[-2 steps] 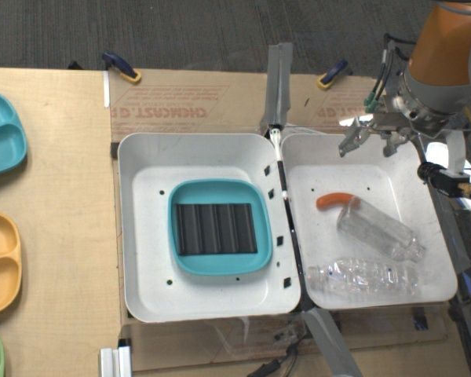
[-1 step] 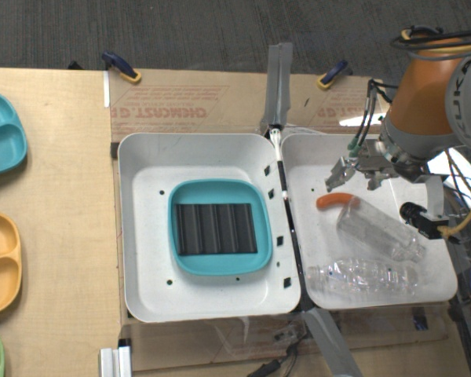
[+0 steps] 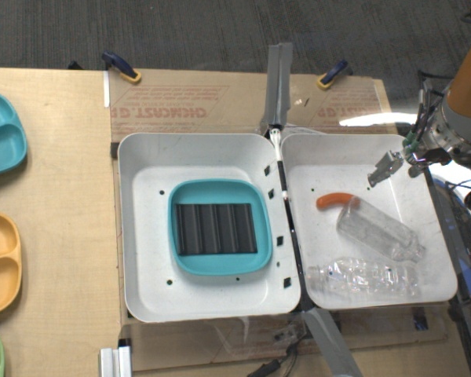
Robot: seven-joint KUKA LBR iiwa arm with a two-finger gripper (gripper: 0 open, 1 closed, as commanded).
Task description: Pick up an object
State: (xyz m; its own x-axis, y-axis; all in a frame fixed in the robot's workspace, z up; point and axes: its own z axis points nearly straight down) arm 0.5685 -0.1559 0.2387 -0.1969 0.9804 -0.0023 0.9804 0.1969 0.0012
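Camera view, left to right: teal tray (image 3: 220, 228) in left bin (image 3: 137, 210). Right bin (image 3: 432, 234): orange piece (image 3: 334, 200) long axis sideways, clear bottle (image 3: 379, 234) pointing lower right, crumpled bottle (image 3: 365, 277). Hand (image 3: 392, 167) hovers, can't tell if open.

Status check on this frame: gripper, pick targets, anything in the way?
Gripper above right bin, holding nothing. Orange piece, clear bottle, crushed plastic untouched. Path clear.

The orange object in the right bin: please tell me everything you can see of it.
The orange object is small, long and slightly curved, with a smooth look; what it is made of I cannot tell. It lies flat on the floor of the right bin, near its middle. Its right end meets or slips under a clear plastic container.
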